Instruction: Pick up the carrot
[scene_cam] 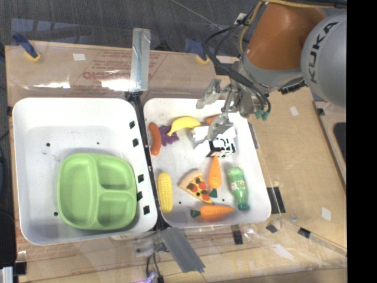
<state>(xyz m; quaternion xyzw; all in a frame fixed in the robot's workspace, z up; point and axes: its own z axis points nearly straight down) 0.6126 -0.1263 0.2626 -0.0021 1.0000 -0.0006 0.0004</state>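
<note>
"KUKA" on grey arm (327, 46); rest unreadable.

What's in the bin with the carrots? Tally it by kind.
Carrots: 2
Corn: 1
Banana: 1
Pizza slice: 1
Sausage: 1
Grapes: 1
Green bottle: 1
Black-and-white carton: 1
Partly hidden orange piece: 1
Total: 10

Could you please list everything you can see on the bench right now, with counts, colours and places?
bins: 2, white, side by side on the bench
divided plate: 1, green, left bin
carrots: 2, orange, right bin; one upright near the middle, one lying along the front wall
banana: 1, yellow, right bin, rear
hot dog: 1, orange-red, right bin, left wall
corn cob: 1, yellow, right bin, front left
pizza slice: 1, right bin, front
bottle: 1, green, right bin, right side
arm: 1, grey and orange
hand: 1, over right bin's rear
</note>
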